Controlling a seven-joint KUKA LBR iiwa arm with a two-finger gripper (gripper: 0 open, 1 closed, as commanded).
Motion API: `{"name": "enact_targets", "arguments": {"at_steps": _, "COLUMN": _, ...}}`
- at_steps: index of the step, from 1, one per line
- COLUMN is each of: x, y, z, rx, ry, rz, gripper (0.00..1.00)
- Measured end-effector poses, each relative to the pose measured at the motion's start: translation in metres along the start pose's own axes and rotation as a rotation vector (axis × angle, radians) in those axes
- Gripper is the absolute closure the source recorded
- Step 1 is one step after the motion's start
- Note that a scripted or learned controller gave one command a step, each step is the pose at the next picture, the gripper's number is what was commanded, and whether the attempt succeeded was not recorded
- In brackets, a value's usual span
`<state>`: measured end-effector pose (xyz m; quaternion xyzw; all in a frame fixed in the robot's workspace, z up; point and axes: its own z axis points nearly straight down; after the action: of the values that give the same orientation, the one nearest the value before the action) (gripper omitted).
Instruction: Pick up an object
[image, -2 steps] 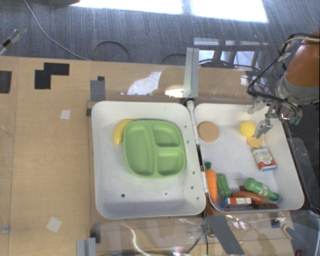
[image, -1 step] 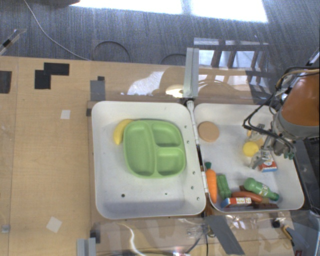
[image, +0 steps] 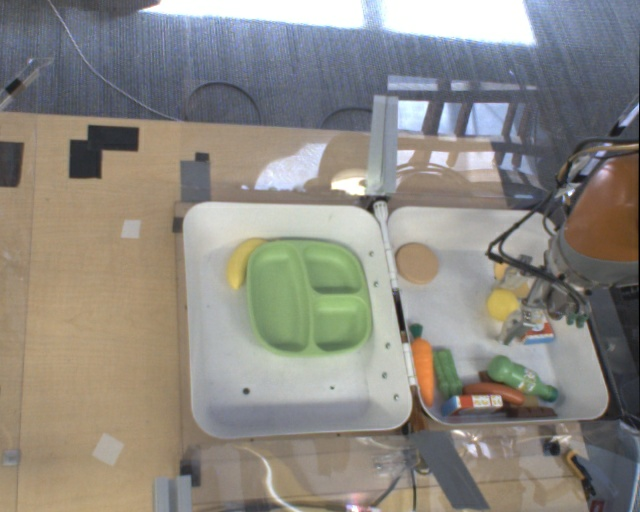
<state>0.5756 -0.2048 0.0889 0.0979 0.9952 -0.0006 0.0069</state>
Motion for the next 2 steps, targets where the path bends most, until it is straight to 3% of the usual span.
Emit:
{"name": "enact_targets", "arguments": {"at_steps": 1, "x": -0.005, "y": 0.001, "z": -0.015, "rx": 0.002, "ry": -0.014, "rz": -0.006, "gripper": 1.00}}
{"name": "enact_targets", "arguments": {"at_steps": 2, "x": -0.031, "y": 0.071, "z": -0.072, "rx": -0.003, "ry": -0.002, "rz": 0.088, "gripper": 1.00}}
